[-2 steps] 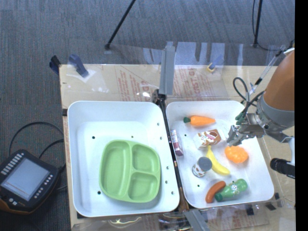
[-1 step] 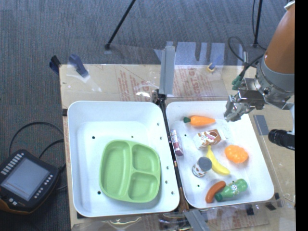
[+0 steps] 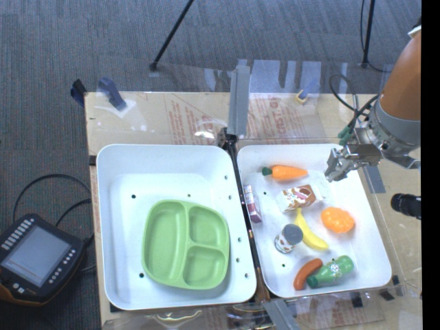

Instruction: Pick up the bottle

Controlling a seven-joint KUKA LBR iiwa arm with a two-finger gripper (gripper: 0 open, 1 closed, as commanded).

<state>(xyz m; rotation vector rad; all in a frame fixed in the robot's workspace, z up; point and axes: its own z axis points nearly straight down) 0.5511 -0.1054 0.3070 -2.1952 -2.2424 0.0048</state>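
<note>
Table seen from above, carrying two shallow white bins side by side. Left white bin (image 3: 117,184) holds a light green plastic plate with three compartments (image 3: 185,243). Right white bin (image 3: 375,243) holds the small toys. A green plastic bottle with a white label (image 3: 331,271) lies on its side at the bin's five o'clock corner, touching a red-orange sausage-shaped toy (image 3: 306,273) at its nine o'clock. Near them, toward the bin's centre, are a yellow banana (image 3: 311,232), a grey-topped can (image 3: 289,238), an orange round fruit (image 3: 337,220), a wrapped snack packet (image 3: 299,197) and an orange carrot (image 3: 287,172). The grey gripper (image 3: 338,168) hovers at the bin's one o'clock corner, well apart from the bottle; whether its fingers are spread or closed, I cannot tell.
</note>
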